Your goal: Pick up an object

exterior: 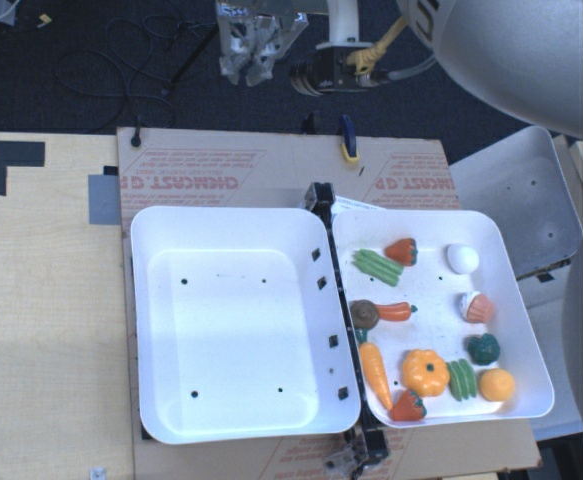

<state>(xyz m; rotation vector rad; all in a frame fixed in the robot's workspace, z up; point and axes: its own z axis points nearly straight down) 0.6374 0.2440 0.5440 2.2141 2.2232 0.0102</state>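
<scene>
The left bin (151,268) lies below the gripper (261,43); whether the gripper is open or closed cannot be told; every candidate sits lower and rightward of it in the right bin (531,368): glossy plastic toys; a tapered carrot (375,373), long axis pointing roughly back towards it; a ribbed round pumpkin (425,372); a smooth white egg (461,258).

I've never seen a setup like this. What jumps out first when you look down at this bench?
The heap of bright toy food in the right bin catches the eye: an orange pumpkin, a carrot, a white egg and green pods. Beside it, the left bin shows bare white plastic. Above, the big grey arm looms at the top right, its gripper hanging over the dark floor beyond the bench.
</scene>
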